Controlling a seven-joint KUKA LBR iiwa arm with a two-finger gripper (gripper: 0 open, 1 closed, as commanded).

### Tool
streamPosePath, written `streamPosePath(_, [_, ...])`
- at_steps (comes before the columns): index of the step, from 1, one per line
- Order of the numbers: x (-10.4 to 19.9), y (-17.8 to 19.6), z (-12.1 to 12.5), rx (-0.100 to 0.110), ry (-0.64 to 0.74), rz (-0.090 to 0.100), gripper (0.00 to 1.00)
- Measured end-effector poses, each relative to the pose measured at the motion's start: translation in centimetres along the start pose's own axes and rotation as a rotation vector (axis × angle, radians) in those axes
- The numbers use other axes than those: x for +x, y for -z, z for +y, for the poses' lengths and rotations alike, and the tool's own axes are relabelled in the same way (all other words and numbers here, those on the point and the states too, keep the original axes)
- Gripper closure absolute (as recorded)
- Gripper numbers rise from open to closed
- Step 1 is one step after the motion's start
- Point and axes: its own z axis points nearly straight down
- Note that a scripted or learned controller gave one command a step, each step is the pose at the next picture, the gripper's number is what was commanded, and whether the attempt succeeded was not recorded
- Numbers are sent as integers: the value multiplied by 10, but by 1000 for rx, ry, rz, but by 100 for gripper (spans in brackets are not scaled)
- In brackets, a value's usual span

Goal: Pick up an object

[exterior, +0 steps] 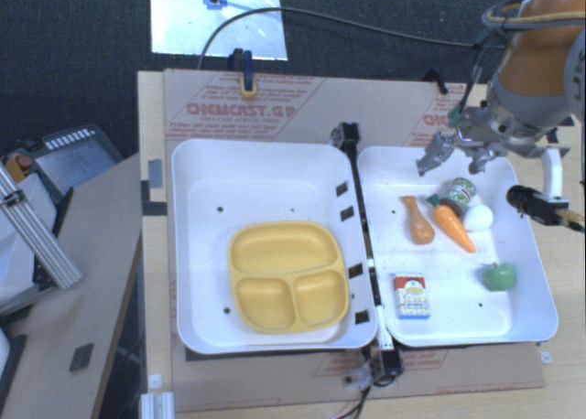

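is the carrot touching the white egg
Touching. The camera view shows the carrot lying against the left side of the egg, with no bin floor visible between them.

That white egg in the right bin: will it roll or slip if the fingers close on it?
Likely yes. The egg looks smooth and rounded, so it may squirt out of a pinch. It rests against the carrot and by the can, which may block rolling leftward; toward the bin wall it seems free to roll.

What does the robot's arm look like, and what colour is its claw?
The arm is rounded and chunky, with a shiny orange band across it and grey metal below. Thin dark cables loop beside it. At its tip sits a silvery-grey metal two-finger gripper, with a blocky wrist above.
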Motion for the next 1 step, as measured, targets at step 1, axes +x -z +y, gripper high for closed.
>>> streamPosePath(1, [0, 5, 2, -9, 2, -1, 0])
